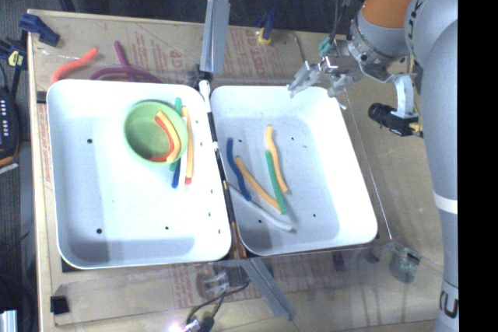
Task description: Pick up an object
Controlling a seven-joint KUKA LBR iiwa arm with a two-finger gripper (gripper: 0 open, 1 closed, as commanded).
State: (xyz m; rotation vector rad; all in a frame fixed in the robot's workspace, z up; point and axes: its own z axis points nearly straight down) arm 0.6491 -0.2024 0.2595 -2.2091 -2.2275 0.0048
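The right bin (342,198) holds several thin sticks near its middle: a blue one (236,169), a green one (275,181), a yellow one (271,144) and an orange one (255,181), with a pale one (272,219) below them. My gripper (319,84) hangs over the far rim of this bin, up and to the right of the sticks. It is open, and nothing is between its fingers.
The left bin (85,190) carries a green bowl (152,133) with orange and yellow sticks across it, and a blue stick (177,173) beside it. A metal bar (214,31) stands at the back between the bins. Orange and purple sticks (101,66) lie on the bench behind the left bin.
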